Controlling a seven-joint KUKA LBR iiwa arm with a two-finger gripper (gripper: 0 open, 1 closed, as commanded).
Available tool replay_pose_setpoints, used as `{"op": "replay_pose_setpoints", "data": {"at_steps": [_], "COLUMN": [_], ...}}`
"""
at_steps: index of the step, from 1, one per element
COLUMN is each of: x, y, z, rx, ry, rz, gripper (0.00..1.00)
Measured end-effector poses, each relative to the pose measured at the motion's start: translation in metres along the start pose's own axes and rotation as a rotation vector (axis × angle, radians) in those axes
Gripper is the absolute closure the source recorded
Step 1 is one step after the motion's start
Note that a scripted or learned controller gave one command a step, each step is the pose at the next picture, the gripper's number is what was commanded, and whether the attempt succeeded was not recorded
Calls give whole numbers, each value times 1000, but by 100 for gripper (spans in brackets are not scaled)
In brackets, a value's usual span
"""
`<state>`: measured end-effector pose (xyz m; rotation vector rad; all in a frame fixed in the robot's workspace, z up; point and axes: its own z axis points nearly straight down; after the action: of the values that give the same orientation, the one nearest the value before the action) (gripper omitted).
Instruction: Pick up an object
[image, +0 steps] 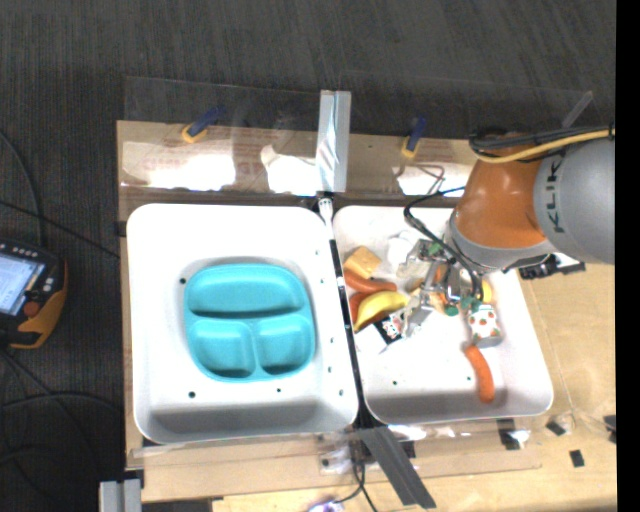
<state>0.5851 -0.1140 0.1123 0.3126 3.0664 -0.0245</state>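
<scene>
Over the right bin: arm and gripper among scattered toy food.

Reaching from 3 o'clock, the grey arm (585, 195) with its orange band (505, 205) sets the gripper (432, 288) low over the middle of the right bin (520, 395); whether the pincer is open or closed cannot be told, as wiring and clutter mask it, and nothing is seen between its tips. A yellow banana (378, 305) lies just beside the gripper at 9 o'clock, with an orange-tan wedge (362, 263) at 10 o'clock of it. A white die with red and green spots (484, 322) sits near at 4 o'clock, and an orange carrot-like stick (481, 371) lies farther at 5 o'clock. A small black tag (392, 328) rests under the banana's lower end. The left bin (160, 400) holds a turquoise divided tray (250, 318).
</scene>
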Motion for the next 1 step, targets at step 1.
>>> {"op": "replay_pose_setpoints", "data": {"at_steps": [1], "x": [50], "y": [-65], "z": [19], "rx": [-6], "ry": [42], "rz": [-6], "gripper": [0]}}
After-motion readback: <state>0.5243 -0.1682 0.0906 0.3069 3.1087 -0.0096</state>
